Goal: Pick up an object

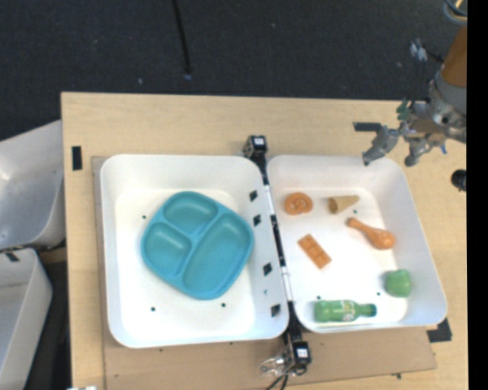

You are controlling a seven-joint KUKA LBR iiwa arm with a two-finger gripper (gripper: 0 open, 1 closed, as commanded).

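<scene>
The right bin (415, 210) holds several small things. There is an orange ring-shaped piece (298, 204), a tan cone (342, 204), an orange drumstick shape (372, 233), an orange rectangular block (314, 251), a green round fruit (398, 283) and a green bottle (344, 309) lying on its side at the near edge. My gripper (394, 151) hangs above the far right corner of that bin, beyond the cone. Its two fingers are spread apart, open, with nothing between them.
A blue divided plate (197, 244) lies in the left bin (114, 218). A ridge with black clips (268, 234) separates the two bins. White containers (16, 193) stand off the bench at the left.
</scene>
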